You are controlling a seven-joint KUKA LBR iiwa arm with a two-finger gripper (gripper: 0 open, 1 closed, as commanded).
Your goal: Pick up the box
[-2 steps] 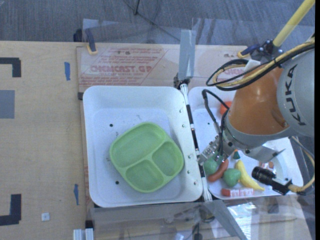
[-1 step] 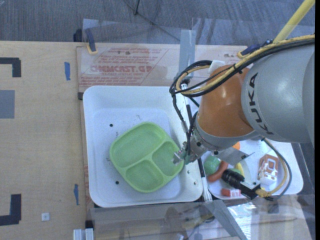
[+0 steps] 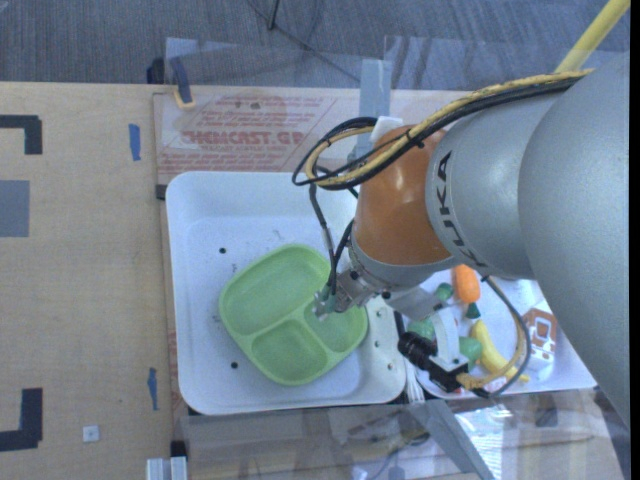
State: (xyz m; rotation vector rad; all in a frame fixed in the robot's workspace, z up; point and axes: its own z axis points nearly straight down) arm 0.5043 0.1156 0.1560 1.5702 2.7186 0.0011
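The grey arm with its orange band reaches in from the right and covers most of the right bin. My gripper hangs low over the right rim of a green divided plate in the left bin. A white box with orange print peeks out at the right bin's far right, partly under the arm and well apart from the gripper. Nothing shows in the gripper's grasp.
The left bin holds the green plate. In the right bin lie an orange carrot-like toy, a yellow banana and a green piece. Black cable loops hang off the wrist.
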